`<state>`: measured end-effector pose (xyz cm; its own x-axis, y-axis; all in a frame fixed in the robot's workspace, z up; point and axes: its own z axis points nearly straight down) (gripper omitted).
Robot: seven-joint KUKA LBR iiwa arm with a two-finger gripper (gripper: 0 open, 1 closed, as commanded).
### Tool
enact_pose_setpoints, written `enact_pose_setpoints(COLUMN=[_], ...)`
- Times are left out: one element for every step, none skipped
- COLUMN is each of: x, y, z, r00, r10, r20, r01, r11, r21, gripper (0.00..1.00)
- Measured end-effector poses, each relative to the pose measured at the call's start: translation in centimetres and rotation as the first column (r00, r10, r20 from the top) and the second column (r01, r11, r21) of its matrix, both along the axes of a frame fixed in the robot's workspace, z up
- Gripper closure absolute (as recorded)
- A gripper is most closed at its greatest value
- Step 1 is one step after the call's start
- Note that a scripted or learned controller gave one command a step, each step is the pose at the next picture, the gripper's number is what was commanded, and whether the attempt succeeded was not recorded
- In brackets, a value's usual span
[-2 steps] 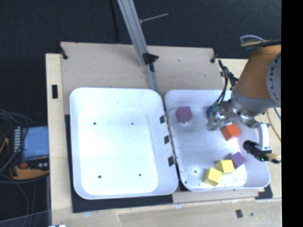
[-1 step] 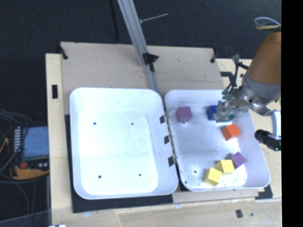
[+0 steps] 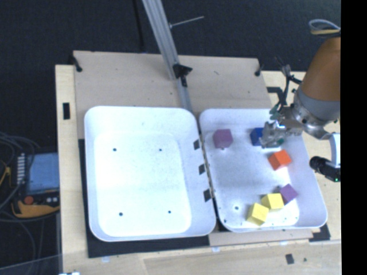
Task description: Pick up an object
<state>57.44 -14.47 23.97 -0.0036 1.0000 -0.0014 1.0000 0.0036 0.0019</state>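
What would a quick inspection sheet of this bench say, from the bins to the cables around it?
Surface: wooden bench bearing two white bins, left bin and right bin.
Job's things: in the right bin, purple cube, blue block, orange block, small purple block, two yellow blocks.
Clutter: nothing seen.
Grippers: gripper down beside the blue block; grip unclear.
Cables: loose cables at the left.
Surroundings: blue box, metal pole, dark floor.

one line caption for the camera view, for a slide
KUKA arm's gripper low over the blue block in the right bin, among purple, orange and yellow blocks.
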Motion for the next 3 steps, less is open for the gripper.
enact_pose_setpoints(x=[1.1, 1.8, 3.3], y=[4.8, 9.7, 15.2], z=[-1.0, 0.1, -0.7], r00=[1.000, 1.000, 1.000], r10=[0.003, 0.004, 0.004], r20=[-0.002, 0.001, -0.001], r01=[-0.003, -0.004, -0.004], r11=[1.000, 1.000, 1.000], r21=[0.002, 0.002, 0.002], gripper=[1.00, 1.00, 1.00])
